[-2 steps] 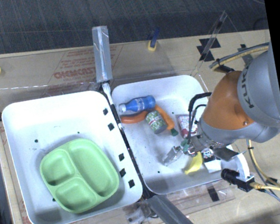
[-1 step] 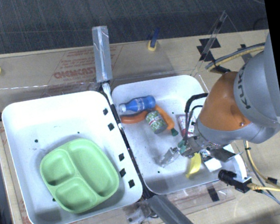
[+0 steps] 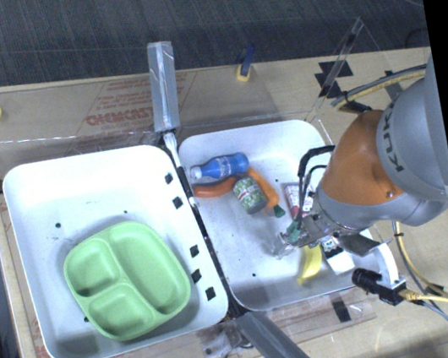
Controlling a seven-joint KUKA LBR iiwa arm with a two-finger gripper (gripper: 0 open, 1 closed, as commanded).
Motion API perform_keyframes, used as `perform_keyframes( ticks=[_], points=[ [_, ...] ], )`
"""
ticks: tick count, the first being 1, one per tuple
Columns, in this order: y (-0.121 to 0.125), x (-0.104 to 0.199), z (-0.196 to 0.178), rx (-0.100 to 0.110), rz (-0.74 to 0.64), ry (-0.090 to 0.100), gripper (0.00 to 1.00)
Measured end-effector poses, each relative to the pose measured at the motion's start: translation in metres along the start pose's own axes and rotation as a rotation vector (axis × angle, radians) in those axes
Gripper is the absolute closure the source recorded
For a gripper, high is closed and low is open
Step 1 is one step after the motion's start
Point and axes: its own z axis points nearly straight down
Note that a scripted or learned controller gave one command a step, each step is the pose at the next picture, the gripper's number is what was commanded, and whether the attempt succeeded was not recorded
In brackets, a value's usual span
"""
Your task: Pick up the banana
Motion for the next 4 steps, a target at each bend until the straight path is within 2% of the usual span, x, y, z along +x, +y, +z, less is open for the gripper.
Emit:
perform_keyframes(
  ticks=[1,2,3,4],
  points=[
    [0.0,0.0,0.0,0.0,0.0,0.0,0.0],
    [-0.001,-0.01,0.009,-0.002,-0.304,-0.001,0.0],
    [-0.001,-0.01,-0.001,-0.002,-0.308,-0.001,1.0],
    [0.0,-0.01,-0.012,-0.003,-0.313,-0.001,1.0]
  ],
)
